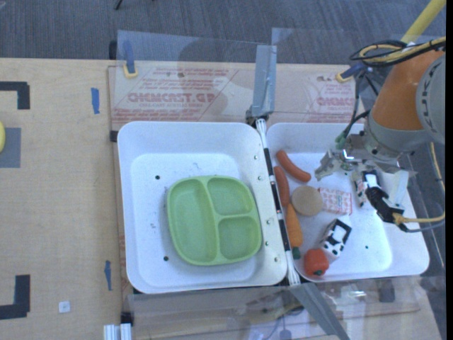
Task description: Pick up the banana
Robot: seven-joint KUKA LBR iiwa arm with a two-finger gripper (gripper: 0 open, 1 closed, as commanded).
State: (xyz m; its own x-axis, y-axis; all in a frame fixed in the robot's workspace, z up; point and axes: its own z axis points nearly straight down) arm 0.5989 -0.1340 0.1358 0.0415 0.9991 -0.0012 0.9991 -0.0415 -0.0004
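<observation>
The arm's orange band (pixel 400 98) stood highest, over the right bin (pixel 414 259). Below it, the gripper (pixel 352 167) hung above the bin's far half; its opening state and contents could not be determined. The banana's position could not be determined either; it possibly lay beneath the wrist.

Risk: a blind closure would likely catch the printed packet (pixel 335 201) or the round tan item (pixel 307 200) just beside the gripper.

Further out lay a sausage (pixel 292 166), a carrot (pixel 293 225), a cow toy (pixel 335 238) and a tomato (pixel 316 261). The left bin (pixel 134 190) held a green plate (pixel 212 218).
</observation>
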